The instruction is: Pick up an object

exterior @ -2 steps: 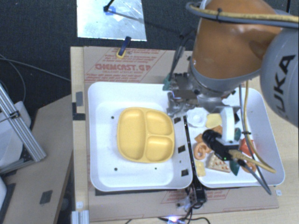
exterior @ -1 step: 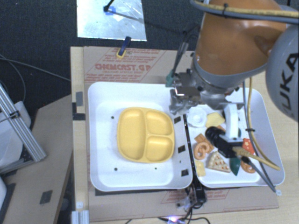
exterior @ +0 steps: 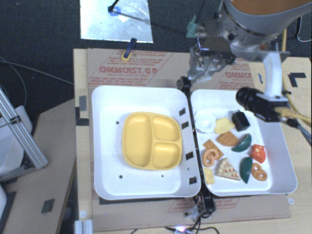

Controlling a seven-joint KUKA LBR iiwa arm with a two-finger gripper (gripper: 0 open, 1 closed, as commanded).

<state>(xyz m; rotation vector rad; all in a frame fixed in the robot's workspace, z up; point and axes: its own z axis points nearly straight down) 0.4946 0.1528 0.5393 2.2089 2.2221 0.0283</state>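
The gripper (exterior: pixel 207 65), its grip state impossible to tell, hangs at twelve o'clock above the right bin (exterior: pixel 287 172), where toy food (exterior: pixel 229 152) lies unpicked beside the yellow tray (exterior: pixel 151 140).

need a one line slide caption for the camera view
KUKA arm's gripper poised above the far edge of two white bins: yellow divided plate in the left bin, toy food pieces in the right bin.

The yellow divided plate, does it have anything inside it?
The yellow divided plate in the left bin shows three bare compartments. The toy food lies in the right bin. What is under the plate is covered.
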